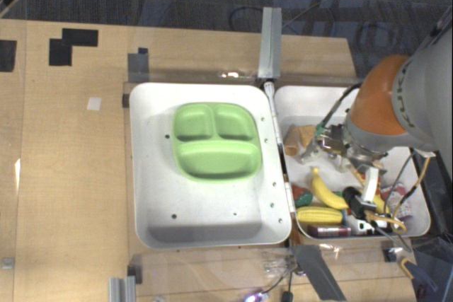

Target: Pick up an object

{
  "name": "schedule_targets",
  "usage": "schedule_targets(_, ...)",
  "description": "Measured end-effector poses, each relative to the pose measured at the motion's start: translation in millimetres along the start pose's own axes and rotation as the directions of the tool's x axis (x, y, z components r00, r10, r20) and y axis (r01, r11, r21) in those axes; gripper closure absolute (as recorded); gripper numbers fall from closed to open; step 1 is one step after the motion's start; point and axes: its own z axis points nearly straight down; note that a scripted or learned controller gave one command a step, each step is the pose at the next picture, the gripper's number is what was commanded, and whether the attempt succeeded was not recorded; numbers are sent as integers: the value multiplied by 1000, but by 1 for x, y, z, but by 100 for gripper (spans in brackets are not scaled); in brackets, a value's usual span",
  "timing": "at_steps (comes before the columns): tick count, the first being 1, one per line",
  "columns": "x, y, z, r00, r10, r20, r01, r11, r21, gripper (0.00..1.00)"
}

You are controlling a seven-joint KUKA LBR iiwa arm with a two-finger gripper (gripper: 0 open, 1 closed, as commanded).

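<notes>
Two white bins sit side by side on the bench; your pick candidates are all in the right bin [297,106]. The left bin [152,223] carries a green divided tray [216,139], lying flat at its middle, tipped slightly off square.

The right bin's load is heaped toward its near edge, likely just where things have tumbled: a banana [327,191] lies diagonally mid-bin, a yellow corn cob [318,215] lies along the near edge, with a dark marker-like item [324,230] tight against the near wall below it. A brown cardboard-looking piece [299,138] leans near the wall shared with the left bin. More small pieces crowd the near right corner, too tangled to name.

The arm [425,99] comes in over the right bin's far right corner, orange band [379,106] above the wrist, wrist pitched down toward the bin's middle. The gripper [340,152] hangs just beyond the banana's far end, close above the clutter. You can't tell from this angle whether the tool is wide or narrow; nothing is visibly caught in it.

My read: it's lined up for a descent, banana the nearest target. Risk: it's touching neighbours, so a grab may catch two things or skid off the curve.
</notes>
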Motion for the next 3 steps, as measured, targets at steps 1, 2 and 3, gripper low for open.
schedule_targets(1,-20,-16,-60,996,-87,1,87,996,17,0)
schedule_targets(2,-24,-55,-1,1000,-19,0,19,1000,2,0)
schedule_targets(3,-22,-52,-11,1000,-21,-2,21,1000,-3,100)
